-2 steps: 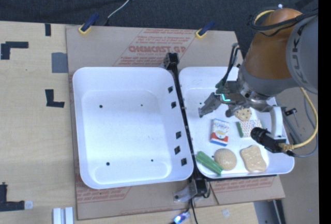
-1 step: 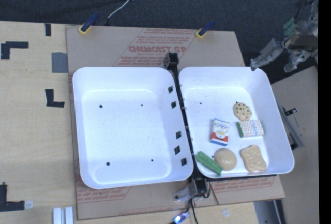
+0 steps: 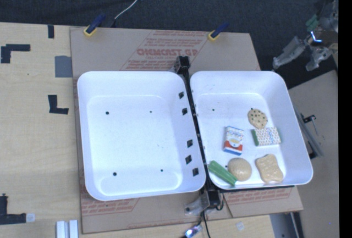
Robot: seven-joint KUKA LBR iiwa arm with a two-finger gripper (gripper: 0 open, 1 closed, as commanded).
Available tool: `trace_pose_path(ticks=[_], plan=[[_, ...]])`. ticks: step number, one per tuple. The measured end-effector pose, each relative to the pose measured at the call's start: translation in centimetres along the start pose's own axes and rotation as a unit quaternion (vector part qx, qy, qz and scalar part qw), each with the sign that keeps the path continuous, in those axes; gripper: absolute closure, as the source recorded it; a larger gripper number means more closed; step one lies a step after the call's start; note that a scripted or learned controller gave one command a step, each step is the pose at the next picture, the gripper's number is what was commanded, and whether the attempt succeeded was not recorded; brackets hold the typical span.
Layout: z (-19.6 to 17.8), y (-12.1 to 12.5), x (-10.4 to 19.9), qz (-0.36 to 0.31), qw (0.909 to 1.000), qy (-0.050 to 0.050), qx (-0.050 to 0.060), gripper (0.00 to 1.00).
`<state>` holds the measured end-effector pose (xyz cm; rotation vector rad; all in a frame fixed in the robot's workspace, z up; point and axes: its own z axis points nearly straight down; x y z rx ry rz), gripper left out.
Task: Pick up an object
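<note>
white plastic bins sit side by side; the right bin has everything: a speckled cookie, small carton, patterned packet, green stick, round bun and tan biscuit. nothing's picked yet. the gripper hangs off beyond the bin's far right corner, touching nothing; its opening i can't tell. next it needs to swing over and drop onto one piece.
</note>
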<state>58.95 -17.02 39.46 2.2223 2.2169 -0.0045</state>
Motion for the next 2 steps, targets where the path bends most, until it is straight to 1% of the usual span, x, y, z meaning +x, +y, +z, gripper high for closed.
trace_pose_path(ticks=[1, 2], plan=[[0.8, 8.0, -5.6, -0.001, 1.0000, -0.001, -0.002, 0.00], [-14.8, 6.9, -5.3, -0.003, 1.0000, -0.002, -0.008, 0.00]])
